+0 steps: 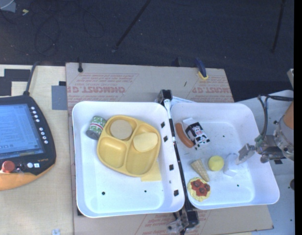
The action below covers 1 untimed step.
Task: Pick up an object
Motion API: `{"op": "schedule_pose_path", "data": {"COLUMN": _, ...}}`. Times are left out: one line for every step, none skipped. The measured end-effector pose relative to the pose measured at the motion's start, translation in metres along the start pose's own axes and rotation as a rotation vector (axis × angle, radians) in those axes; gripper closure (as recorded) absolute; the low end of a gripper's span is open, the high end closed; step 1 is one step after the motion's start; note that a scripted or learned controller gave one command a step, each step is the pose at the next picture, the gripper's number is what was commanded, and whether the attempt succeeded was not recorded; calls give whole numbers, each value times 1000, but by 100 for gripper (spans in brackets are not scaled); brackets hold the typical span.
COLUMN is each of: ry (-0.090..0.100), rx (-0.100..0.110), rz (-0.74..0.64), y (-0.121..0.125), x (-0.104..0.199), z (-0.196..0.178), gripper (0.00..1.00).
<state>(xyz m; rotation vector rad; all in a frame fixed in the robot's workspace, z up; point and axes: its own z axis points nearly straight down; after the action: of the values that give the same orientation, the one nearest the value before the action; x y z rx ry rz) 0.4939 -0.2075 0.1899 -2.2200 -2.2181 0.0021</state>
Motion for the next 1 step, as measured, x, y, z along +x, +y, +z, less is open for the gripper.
{"op": "schedule_pose_path", "data": {"ry": 3, "rx": 1, "rz": -10, "y": 71, "x": 82, "z": 94, "gripper": 0}}
